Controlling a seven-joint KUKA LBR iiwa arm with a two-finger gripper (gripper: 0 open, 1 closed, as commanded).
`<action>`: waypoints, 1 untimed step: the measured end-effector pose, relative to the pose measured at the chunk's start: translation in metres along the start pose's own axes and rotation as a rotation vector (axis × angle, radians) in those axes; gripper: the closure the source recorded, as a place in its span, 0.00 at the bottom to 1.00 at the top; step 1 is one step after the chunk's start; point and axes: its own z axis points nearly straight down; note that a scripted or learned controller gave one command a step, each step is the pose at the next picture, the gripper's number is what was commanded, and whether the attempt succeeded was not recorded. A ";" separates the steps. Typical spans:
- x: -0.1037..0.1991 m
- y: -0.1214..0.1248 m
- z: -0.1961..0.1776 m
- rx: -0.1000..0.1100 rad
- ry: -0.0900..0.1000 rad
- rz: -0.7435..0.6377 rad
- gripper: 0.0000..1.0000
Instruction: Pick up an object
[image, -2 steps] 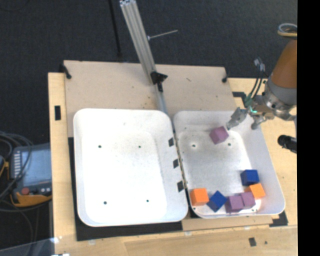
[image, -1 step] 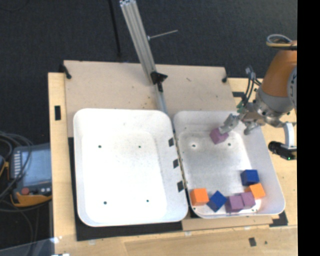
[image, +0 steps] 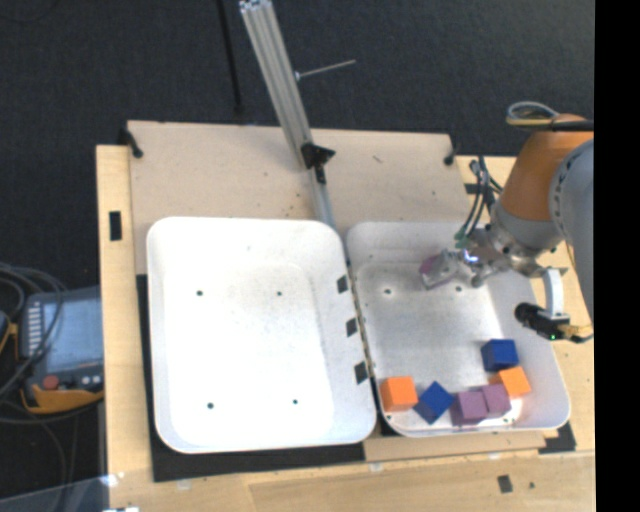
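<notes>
My gripper (image: 440, 270) hangs over the upper part of the right bin (image: 430, 330), reaching in from the right. A small purple block (image: 435, 266) shows between its fingers, and the gripper is shut on it, lifted a little above the bin floor. Several other blocks lie along the bin's near edge: an orange block (image: 400, 392), a blue block (image: 434, 401), two purple blocks (image: 468, 407) (image: 495, 399), another orange block (image: 515, 381) and a second blue block (image: 499, 354).
The left bin (image: 250, 330) stands beside the right one, with small black clips along the shared edge. A slanted metal rail (image: 285, 95) rises behind the bins. A handheld pendant (image: 60, 345) lies off the bench at the left.
</notes>
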 end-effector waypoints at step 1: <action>-0.001 0.002 0.003 -0.008 -0.001 -0.001 0.00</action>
